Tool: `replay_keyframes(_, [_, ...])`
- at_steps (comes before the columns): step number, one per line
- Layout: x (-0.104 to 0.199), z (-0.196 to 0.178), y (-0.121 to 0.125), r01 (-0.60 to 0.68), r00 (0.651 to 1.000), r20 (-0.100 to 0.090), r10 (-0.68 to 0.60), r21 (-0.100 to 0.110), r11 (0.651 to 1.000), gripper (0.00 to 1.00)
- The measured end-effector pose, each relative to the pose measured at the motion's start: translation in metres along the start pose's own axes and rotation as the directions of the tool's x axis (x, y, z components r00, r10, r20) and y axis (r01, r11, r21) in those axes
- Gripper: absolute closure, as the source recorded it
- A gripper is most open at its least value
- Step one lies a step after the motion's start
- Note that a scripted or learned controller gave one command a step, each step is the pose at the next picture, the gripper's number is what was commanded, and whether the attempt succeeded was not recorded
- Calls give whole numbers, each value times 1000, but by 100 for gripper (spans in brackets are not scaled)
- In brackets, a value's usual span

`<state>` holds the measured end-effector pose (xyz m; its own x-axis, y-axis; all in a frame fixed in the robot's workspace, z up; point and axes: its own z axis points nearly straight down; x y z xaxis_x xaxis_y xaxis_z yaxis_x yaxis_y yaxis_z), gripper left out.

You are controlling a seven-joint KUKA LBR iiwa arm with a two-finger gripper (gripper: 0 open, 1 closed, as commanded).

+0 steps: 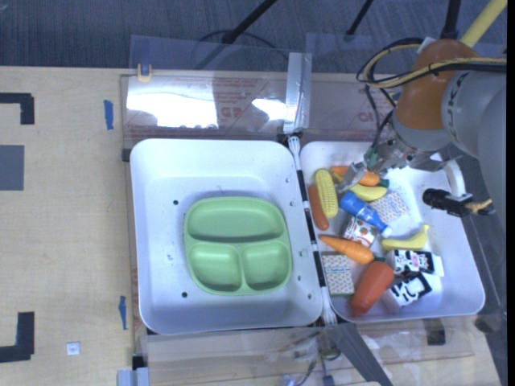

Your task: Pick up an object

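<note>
Over the right bin's [463, 296] far end, gripper [378, 161] sits just above the banana [369, 191]: approach step. Can't tell its opening or any hold. Next: descend, clamp.

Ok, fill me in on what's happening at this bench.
The grey arm reaches in from the right, its gripper low over the far end of the right bin, among a pile of toy food: corn, carrots, bananas. Nothing is visibly held. The left bin holds a green divided tray.
</note>
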<state>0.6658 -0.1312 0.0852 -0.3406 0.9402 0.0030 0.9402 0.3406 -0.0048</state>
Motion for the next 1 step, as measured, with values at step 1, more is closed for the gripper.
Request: replay_keyframes(1, [-1, -11, 1, 3, 1000, 4, -3, -1, 1000, 100])
